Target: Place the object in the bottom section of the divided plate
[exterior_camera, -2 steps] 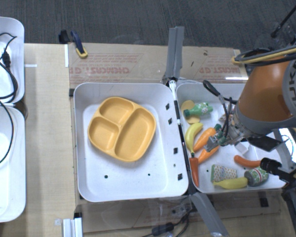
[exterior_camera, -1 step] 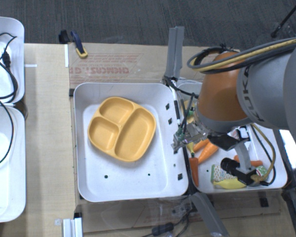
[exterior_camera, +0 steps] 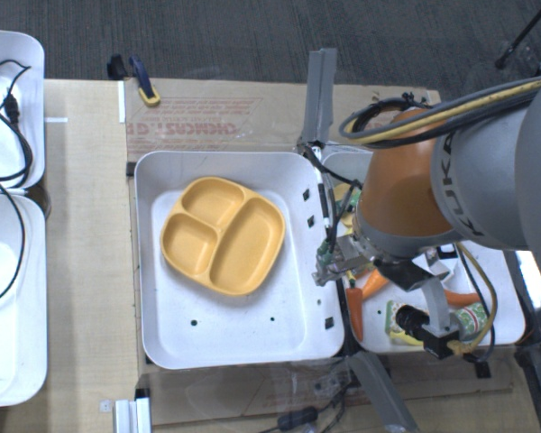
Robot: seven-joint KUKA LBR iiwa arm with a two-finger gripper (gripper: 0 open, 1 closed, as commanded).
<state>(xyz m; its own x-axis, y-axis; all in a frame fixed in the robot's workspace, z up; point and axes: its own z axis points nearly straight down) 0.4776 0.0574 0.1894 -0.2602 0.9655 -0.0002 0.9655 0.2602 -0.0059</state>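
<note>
A yellow divided plate [exterior_camera: 223, 234] lies in the left white bin [exterior_camera: 162, 332], with two small sections on its left and one large section on its right; nothing lies in any of them. My arm hangs over the right bin [exterior_camera: 505, 327], its orange band and grey wrist hiding most of what is below. The gripper [exterior_camera: 336, 266] reaches down at the right bin's left wall, next to an orange carrot-shaped piece [exterior_camera: 353, 306]. The wrist covers its tips.
More items lie in the right bin: another orange piece [exterior_camera: 461, 298], a yellow-green packet [exterior_camera: 399, 324] and a green and red can [exterior_camera: 470, 318]. A grey post [exterior_camera: 320, 97] rises between the bins. Cables loop over white trays [exterior_camera: 4, 269] at far left.
</note>
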